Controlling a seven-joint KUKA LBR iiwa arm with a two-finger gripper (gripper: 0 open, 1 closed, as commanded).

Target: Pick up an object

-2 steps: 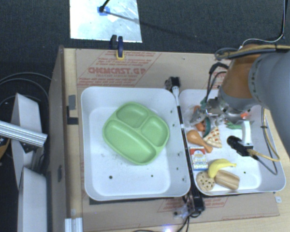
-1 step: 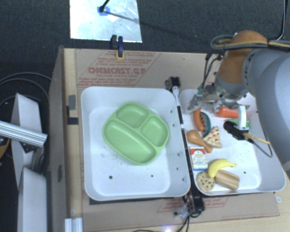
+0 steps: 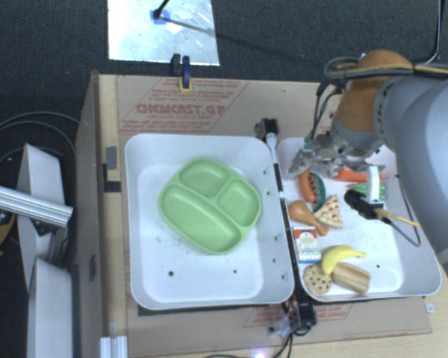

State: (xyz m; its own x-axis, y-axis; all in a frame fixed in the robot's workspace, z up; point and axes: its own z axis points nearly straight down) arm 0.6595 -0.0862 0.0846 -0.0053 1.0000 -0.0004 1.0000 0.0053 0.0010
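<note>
The big grey arm [image 3: 414, 125] comes in from the right and leans over the right bin [image 3: 422, 271]. Its gripper [image 3: 308, 162] hangs low at the far left corner of that bin, right over a little hot dog toy [image 3: 310, 186]. I cannot tell how the tool is set, and I see nothing caught in it.

The toys are all bunched up in the right bin, I think so the arm can reach them. There is a chicken leg [image 3: 306, 215], a pizza slice [image 3: 331, 213], a banana [image 3: 339, 256], a cookie [image 3: 316, 280] and a wooden block [image 3: 351, 277] near the front edge. The left bin [image 3: 145, 274] has a green plate [image 3: 209, 203] in the middle.

I think the hot dog is what it wants.
</note>
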